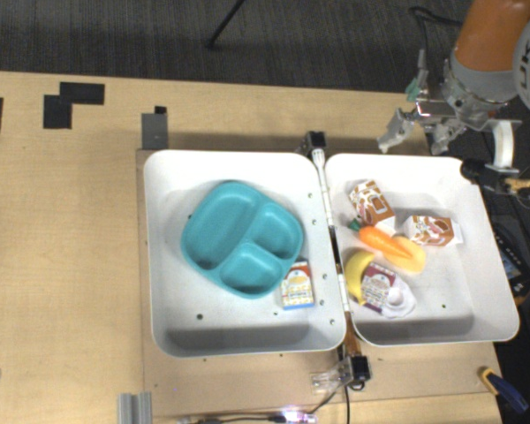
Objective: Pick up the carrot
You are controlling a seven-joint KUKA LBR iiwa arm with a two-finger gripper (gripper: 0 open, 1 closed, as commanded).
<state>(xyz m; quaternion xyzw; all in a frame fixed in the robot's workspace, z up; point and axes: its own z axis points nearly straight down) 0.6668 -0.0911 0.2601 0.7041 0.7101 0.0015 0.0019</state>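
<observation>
The two white bins [172, 329] are sitting side by side, the carrot's the right one. The one arm [497, 25] is hanging over that bin's far rim, its gripper [421, 135] showing its jaws spread and pinching nothing. The one teal divided plate [242, 237] is lying left of the carrot. The single carrot [390, 245] is lying mid-bin, nearer the camera than the jaws, its long axis slanting upper-left to lower-right, touching one banana [359, 274]. Four small packets are lying around it.

One fixed camera looks down at a slant from above the surface [62, 263], far enough back to take in both white bins [159, 237] side by side. Dark floor [115, 16] runs along the top, and the arm [499, 34] enters at upper right.
</observation>
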